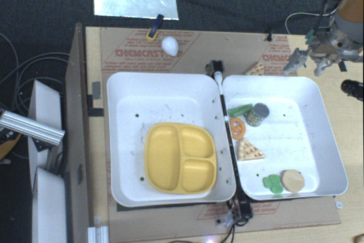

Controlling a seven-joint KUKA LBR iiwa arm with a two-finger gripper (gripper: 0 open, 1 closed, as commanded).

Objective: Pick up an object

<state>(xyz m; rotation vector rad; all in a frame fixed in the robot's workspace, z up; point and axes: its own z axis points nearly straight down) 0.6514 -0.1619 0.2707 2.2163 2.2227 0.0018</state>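
My gripper (307, 63) hangs above the bench just beyond the far right corner of the right bin (324, 122), its two grey fingers spread apart with nothing between them. Inside the right bin lie a green pepper-like piece (240, 110), a small grey tin can (259, 114), an orange pretzel (237, 128), a pizza slice (249, 151), a green leafy piece (273, 184) and a tan round cookie (293, 180). A yellow divided plate (181, 157) rests in the left bin (131, 122).
A white egg-shaped object (169, 45) and a yellow-and-blue tool (153, 29) lie on the cardboard behind the left bin. A cracker-like piece (257, 69) sits behind the right bin. Cables and metal rails run along the left side of the bench.
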